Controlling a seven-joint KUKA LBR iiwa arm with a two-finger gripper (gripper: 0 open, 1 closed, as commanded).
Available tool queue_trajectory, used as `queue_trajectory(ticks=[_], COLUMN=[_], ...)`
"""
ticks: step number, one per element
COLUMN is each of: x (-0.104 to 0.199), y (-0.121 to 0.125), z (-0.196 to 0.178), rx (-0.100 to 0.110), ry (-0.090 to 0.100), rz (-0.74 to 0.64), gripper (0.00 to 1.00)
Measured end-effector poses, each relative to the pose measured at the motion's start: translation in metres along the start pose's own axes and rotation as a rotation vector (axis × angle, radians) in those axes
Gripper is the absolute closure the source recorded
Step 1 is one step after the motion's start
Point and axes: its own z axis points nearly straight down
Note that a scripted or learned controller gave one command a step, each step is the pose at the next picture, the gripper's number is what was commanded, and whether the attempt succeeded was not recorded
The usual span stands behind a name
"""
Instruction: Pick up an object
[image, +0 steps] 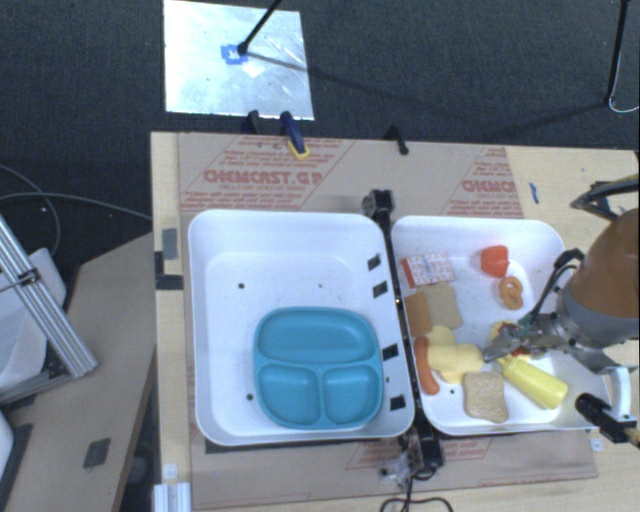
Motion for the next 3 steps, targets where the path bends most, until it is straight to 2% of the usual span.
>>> queue_trajectory(ticks=[1, 2, 3], x=[-0.015, 0.009, -0.017], y=[0.066, 0.008, -0.009], z=[-0.001, 0.0, -0.009], rx=[-0.007, 0.005, 0.001], ry=[-0.003, 0.002, -0.001], rz=[-0.005, 0.0, 0.003], gripper=[0.0, 0.0, 0.0])
